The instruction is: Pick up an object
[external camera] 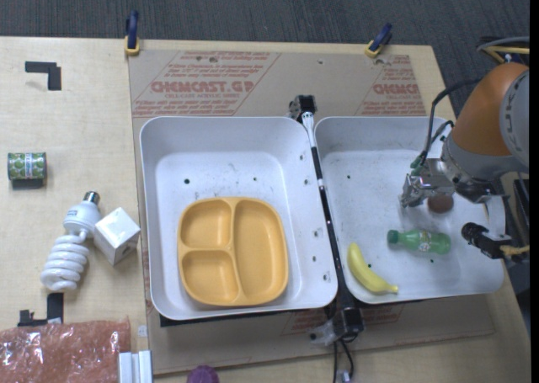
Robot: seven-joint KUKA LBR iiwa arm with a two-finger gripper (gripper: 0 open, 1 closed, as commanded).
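The gripper point(418, 190) hangs in the right bin point(370, 141) above the green bottle point(419, 241); whether its jaws are wide or closed cannot be told.

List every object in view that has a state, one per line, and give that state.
Yellow plastic banana: lying flat in the right white bin.
Green plastic bottle: on its side, same bin.
Yellow three-compartment plastic tray: right way up in the left white bin.
White spiral light bulb: lying on the bench.
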